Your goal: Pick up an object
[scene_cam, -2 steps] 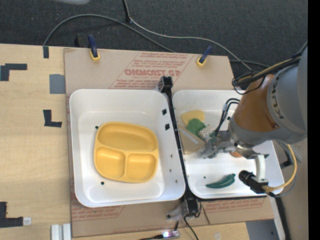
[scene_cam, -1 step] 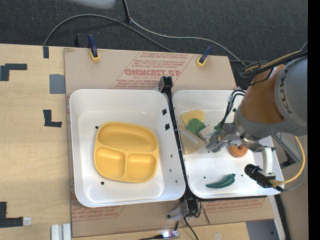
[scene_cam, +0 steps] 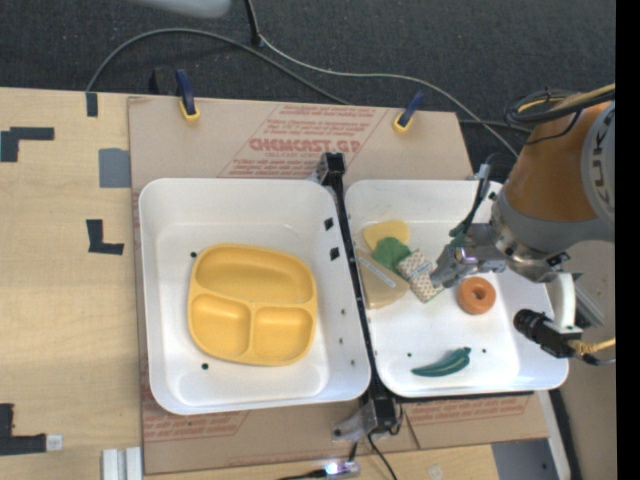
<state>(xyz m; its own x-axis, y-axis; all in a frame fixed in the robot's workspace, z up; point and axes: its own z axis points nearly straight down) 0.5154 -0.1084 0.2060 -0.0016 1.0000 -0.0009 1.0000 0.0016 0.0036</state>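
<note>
Reaching into right bin (scene_cam: 540, 368), gripper (scene_cam: 447, 265) low over patterned packet (scene_cam: 423, 278); finger state cannot tell, tips blurred. Beside it: green sponge (scene_cam: 391, 251), yellow piece (scene_cam: 386, 234), orange ring (scene_cam: 477, 295), green pepper (scene_cam: 441, 364). Left bin (scene_cam: 165, 268) holds yellow divided plate (scene_cam: 253, 304).

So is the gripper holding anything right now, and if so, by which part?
Cannot be told. The gripper sits low in the right bin, right beside the patterned packet, but no object shows between its fingers.

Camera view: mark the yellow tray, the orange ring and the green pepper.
yellow tray (scene_cam: 252, 303), camera view, centre divider.
orange ring (scene_cam: 477, 296), camera view, its orange band.
green pepper (scene_cam: 441, 364), camera view, mid-body.
</note>
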